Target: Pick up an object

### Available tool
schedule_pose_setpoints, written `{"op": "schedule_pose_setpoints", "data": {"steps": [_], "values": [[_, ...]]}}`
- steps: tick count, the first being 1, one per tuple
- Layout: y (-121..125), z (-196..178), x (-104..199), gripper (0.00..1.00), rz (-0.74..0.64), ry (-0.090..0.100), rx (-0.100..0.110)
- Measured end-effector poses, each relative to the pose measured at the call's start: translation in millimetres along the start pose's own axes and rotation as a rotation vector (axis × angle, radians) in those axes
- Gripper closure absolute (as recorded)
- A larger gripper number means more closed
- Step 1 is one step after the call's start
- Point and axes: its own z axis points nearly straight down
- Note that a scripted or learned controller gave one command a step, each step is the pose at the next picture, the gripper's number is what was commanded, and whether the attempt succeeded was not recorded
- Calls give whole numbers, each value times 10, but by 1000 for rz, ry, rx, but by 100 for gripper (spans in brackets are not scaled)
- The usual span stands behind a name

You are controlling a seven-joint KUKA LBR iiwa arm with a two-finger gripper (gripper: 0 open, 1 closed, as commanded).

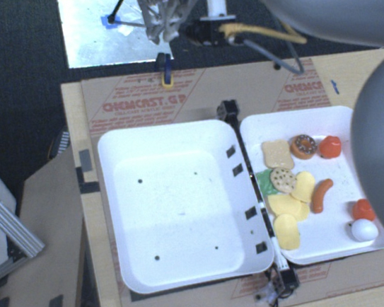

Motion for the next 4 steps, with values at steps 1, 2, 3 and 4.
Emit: {"op": "schedule_pose_setpoints", "data": {"steps": [1, 2, 3, 4], "values": [[1, -263, 0, 100, 0, 0, 1], [2, -470, 0, 100, 0, -1, 2], [1, -461, 0, 100, 1, -2, 4], [1, -420, -1, 100, 1, -2, 4]]}}
